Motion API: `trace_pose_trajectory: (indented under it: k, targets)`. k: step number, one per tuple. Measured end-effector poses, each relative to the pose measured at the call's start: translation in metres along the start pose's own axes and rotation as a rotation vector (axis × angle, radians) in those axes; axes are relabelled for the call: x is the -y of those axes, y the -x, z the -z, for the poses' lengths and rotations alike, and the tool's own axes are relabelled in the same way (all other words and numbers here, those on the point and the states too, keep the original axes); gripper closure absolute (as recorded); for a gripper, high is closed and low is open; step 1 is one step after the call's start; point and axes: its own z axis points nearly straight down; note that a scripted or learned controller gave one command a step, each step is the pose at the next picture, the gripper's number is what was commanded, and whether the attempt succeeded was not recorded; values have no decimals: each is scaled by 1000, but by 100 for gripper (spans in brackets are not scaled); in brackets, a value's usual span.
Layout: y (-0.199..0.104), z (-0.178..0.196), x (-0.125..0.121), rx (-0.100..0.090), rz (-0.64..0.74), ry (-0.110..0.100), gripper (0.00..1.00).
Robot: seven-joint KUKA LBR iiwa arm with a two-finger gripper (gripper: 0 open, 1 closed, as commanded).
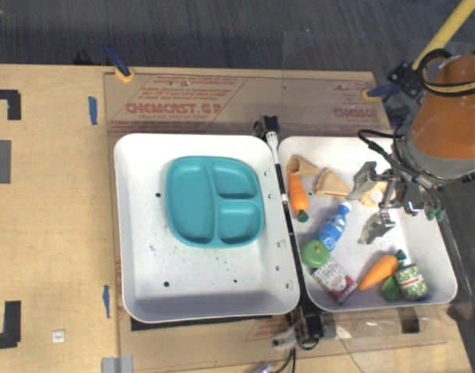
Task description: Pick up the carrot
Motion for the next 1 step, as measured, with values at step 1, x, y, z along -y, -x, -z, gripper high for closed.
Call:
trace_pose_trajectory:
  k: [1]
  targets:
    - [-62, -23, 48, -4, 186, 1, 0]
